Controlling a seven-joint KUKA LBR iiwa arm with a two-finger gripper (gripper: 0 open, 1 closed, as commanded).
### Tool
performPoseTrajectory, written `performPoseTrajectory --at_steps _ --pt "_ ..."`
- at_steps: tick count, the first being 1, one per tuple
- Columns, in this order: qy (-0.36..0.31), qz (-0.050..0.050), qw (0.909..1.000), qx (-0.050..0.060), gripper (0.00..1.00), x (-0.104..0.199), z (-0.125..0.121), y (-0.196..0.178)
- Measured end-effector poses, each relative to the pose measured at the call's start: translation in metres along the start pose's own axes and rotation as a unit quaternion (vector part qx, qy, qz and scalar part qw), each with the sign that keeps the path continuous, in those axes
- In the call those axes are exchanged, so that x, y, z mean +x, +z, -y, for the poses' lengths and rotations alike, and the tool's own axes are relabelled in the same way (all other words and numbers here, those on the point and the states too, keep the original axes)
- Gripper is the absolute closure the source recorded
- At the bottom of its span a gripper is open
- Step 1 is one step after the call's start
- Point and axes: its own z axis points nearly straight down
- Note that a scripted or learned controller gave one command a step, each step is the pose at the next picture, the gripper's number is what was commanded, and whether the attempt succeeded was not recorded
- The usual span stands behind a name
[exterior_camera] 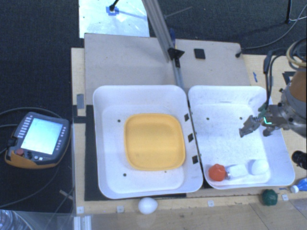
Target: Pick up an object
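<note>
nowhere legible writing; pincer point(256, 127) over right bin point(225, 104).

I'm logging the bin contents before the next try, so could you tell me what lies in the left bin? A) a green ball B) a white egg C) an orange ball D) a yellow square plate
D: the yellow square plate lies flat in the middle of the left bin, while the orange ball sits in the right bin.
</note>
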Motion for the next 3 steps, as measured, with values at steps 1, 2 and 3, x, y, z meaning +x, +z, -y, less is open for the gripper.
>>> performPoseTrajectory --at_steps 1,2,3 --pt "0.0 0.0 1.0 0.0 0.0 0.0 0.0 0.0" --pt "0.0 0.0 1.0 0.002 0.0 -0.003 -0.009 0.055" --pt "0.0 0.0 1.0 0.002 0.0 0.004 -0.014 0.112"
